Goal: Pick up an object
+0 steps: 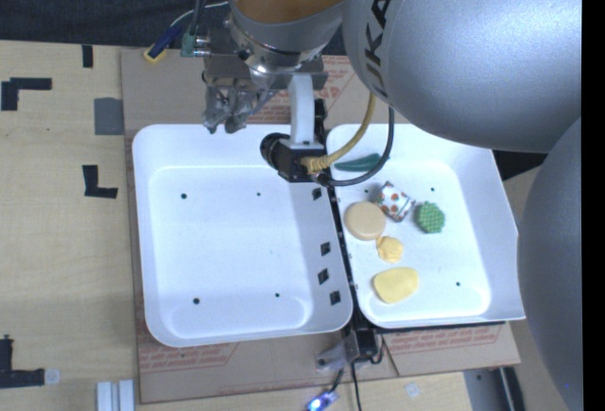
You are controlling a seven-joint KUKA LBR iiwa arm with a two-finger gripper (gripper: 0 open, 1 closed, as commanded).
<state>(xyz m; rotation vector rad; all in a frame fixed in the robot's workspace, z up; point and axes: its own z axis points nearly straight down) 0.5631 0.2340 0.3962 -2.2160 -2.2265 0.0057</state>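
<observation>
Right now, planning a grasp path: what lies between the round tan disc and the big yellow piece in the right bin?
In the camera view, a small yellow lump lies between the round tan disc and the big yellow piece.

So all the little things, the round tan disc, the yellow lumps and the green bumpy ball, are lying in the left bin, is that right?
Not quite: they lie in the right bin, not the left. The camera view shows the round tan disc, the two yellow lumps and the green bumpy ball together there, beside the divide between the bins.
</observation>
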